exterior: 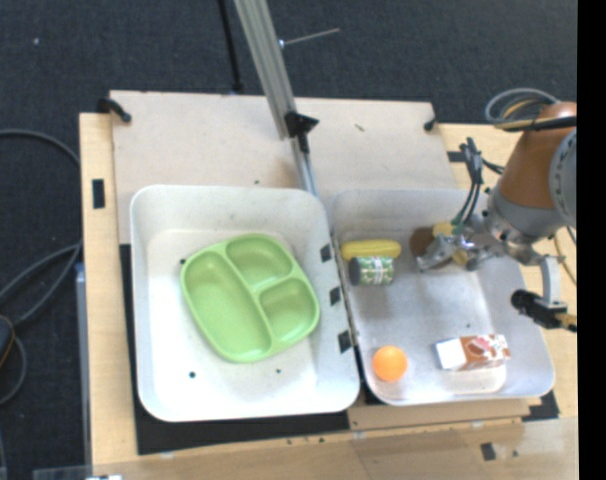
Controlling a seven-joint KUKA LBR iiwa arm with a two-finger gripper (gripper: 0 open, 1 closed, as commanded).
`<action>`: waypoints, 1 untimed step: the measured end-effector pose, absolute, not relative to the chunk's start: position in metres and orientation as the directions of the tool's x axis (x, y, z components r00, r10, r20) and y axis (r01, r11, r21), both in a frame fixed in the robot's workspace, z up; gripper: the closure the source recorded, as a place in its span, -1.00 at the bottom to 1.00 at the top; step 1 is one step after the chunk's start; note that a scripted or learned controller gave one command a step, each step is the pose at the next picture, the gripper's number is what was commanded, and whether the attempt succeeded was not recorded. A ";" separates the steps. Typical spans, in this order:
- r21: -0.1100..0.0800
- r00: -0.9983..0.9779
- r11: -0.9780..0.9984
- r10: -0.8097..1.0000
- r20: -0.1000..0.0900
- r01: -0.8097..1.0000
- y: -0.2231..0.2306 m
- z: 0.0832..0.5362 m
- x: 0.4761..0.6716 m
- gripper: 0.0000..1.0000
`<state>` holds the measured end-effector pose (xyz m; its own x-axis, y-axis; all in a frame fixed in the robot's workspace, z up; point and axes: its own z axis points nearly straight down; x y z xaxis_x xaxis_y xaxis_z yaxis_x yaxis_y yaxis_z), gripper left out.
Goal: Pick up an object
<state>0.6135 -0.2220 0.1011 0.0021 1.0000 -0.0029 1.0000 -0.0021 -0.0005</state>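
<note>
End effector (435, 256) beside brown object (423, 238).

Two bins sit side by side on the bench (98, 268): the left bin (153, 218) holds a divided plate (249, 296) lying near its middle, and the right bin (523, 368) holds the smaller things. In the right bin a jar (372, 263) lies on its side near the left wall, a ball (389, 364) rests toward the front left corner, and a small carton (472, 352) lies to the ball's right near the front wall. The gripper (443, 250) reaches in from the right over the rear part of that bin, just right of the jar and behind the carton, with a small dark object (423, 239) at its tip.
</note>
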 end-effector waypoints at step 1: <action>0.004 0.003 -0.002 1.000 -0.004 1.000 -0.223 0.114 0.615 1.00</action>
